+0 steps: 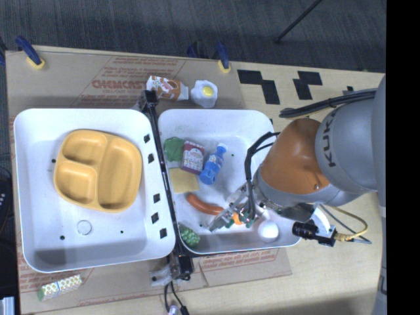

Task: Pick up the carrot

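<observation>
- The gripper [231, 219] is low in the right bin [252, 118], near its front wall; whether it is spread or pinching, I cannot tell.
- An orange bit shows right at the tip, likely the carrot [237, 220]; a grasp cannot be confirmed.
- A sausage [205, 206] lies just left of the tip; a white egg [268, 230] just right, by the front rim.
- Further back: blue bottle [212, 165], red box [193, 156], green leaf [173, 149], crowding the bin's left half.
- The arm [315, 159] covers the bin's right side.
- The left bin [26, 176] bears a yellow tray [98, 169], with bare floor toward the front.
</observation>
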